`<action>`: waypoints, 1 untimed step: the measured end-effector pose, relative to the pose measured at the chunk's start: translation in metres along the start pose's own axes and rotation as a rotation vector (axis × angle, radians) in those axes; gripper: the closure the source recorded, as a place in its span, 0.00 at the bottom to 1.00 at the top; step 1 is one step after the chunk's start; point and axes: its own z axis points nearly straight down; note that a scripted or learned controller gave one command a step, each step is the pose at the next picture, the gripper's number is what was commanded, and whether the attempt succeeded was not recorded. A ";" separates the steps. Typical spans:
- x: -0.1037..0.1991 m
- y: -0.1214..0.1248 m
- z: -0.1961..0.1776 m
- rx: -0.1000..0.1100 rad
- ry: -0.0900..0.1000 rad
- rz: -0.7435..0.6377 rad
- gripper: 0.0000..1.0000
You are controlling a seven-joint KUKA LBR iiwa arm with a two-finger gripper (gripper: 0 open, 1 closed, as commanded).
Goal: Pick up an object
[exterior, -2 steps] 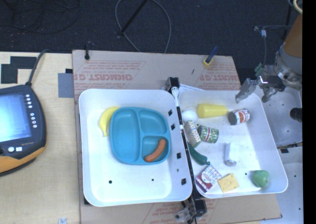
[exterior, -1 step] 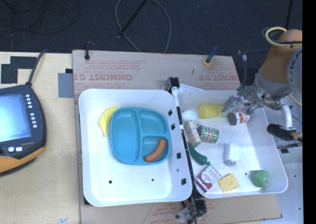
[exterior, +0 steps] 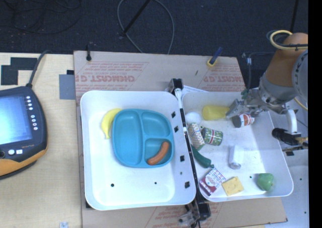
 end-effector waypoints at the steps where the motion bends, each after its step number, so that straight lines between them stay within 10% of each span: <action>1: 0.001 0.001 0.002 -0.001 -0.003 0.001 0.00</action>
